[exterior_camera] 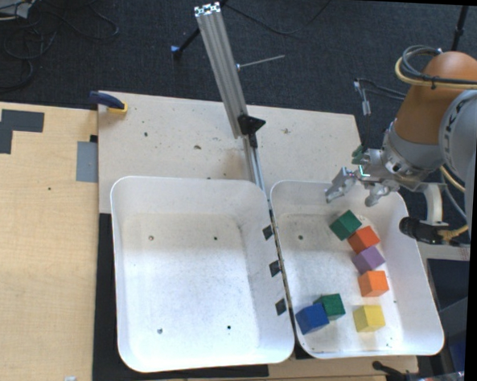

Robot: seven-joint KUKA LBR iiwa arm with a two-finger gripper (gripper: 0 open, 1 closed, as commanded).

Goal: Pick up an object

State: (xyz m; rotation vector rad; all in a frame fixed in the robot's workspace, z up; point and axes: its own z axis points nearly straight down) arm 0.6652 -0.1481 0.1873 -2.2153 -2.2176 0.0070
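Two white bins sat on the worktop (177, 134); blocks lay in the right bin (424, 326). Hovering empty and open at upper right, the hand (357, 190) seemed mid-approach, needing to descend onto the green block (345, 225) just below.

Both bins, the left bin (185, 271) and the right bin (408, 317), look like smooth white plastic with dark speckles on the floors. The bench top (177, 138) is matt pale board with scuffs; the panel at far left (34, 238) is light wood grain. The slanted rail (222, 64) in the upper middle looks like brushed metal. Arm's wrist shell (434, 93) is smooth, slightly glossy orange. The blocks, e.g. the yellow block (368, 317), look matt.
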